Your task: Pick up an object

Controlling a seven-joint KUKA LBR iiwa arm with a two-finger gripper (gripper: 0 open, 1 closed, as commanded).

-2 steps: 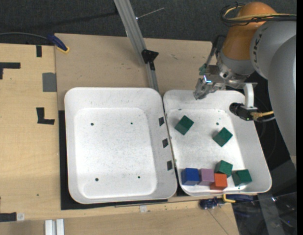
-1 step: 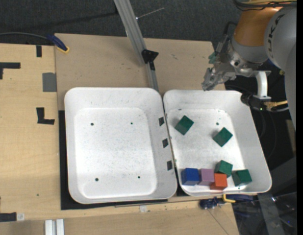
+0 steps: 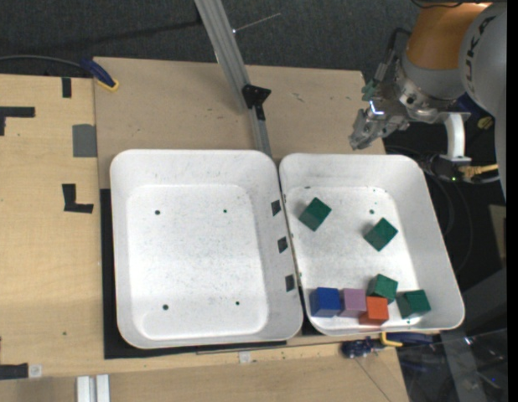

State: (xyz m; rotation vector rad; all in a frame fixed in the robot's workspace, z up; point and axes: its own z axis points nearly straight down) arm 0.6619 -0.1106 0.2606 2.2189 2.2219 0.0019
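White plastic makes up both bins: the left bin (image 3: 192, 249) and the right bin (image 3: 427, 216) touch along their inner rims. The gripper (image 3: 365, 132) hangs above the bare bench (image 3: 318, 107), just beyond the right bin's far rim; how far it is open I cannot tell, and nothing shows in its grasp. Two green blocks sit apart in the middle of the right bin, one (image 3: 314, 213) nearer the shared rim, the other (image 3: 380, 234) toward the outer wall, each with free floor around it. Along the near wall a blue block (image 3: 326, 301), a purple block (image 3: 354, 300), an orange block (image 3: 376, 309) and two more green blocks (image 3: 382, 287) (image 3: 414, 303) crowd together. A slanted metal rail (image 3: 230, 48) crosses the bench toward the bins' joint.
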